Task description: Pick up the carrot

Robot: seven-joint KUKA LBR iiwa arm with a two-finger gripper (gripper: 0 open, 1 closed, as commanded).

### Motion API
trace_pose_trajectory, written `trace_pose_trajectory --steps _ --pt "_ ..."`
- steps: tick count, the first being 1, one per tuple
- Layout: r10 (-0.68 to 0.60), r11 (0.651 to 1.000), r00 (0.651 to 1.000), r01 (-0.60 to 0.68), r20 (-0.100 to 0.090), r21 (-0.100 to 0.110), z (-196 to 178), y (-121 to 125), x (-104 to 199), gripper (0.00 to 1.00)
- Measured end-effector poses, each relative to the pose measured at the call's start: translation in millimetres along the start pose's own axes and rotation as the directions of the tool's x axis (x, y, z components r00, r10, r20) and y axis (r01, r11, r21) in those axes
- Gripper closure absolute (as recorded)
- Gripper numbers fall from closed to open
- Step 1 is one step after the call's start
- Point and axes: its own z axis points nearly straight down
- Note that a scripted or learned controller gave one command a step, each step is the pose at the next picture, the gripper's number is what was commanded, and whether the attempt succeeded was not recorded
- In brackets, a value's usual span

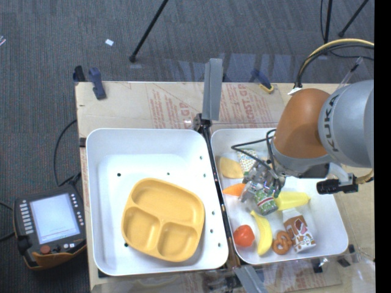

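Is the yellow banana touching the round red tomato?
Apart. The camera view shows a thin strip of white bin floor between the yellow banana and the round red tomato beside it.

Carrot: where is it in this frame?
The carrot lies in the right bin, near its left wall, just left of the tool, below a pale yellow piece and above the tomato.

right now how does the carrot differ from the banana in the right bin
The carrot is orange; the banana is yellow. The carrot looks shorter, with one end hidden under the hand; the banana shows whole, long and curved. The carrot lies near the bin's left wall, pointing across the bin; the banana lies nearer the front, running roughly front to back, beside the tomato. Both lie flat in the right bin.
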Motion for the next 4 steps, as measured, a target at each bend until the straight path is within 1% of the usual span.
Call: trace_pose_trajectory --steps 1,2,3,4 --pt "-0.002 1.000 1.000 0.002 -0.003 -0.001 1.1 1.2 1.1 0.00" --pt "0.491 0.871 0.871 -0.491 -0.008 0.001 12.2 -13.0 -3.9 0.00" --pt "0.754 0.657 0.657 -0.754 -0.010 0.007 12.8 -20.3 8.8 0.00" --pt "0.750 0.661 0.661 -0.750 -0.011 0.011 3.8 -18.9 9.4 1.00"
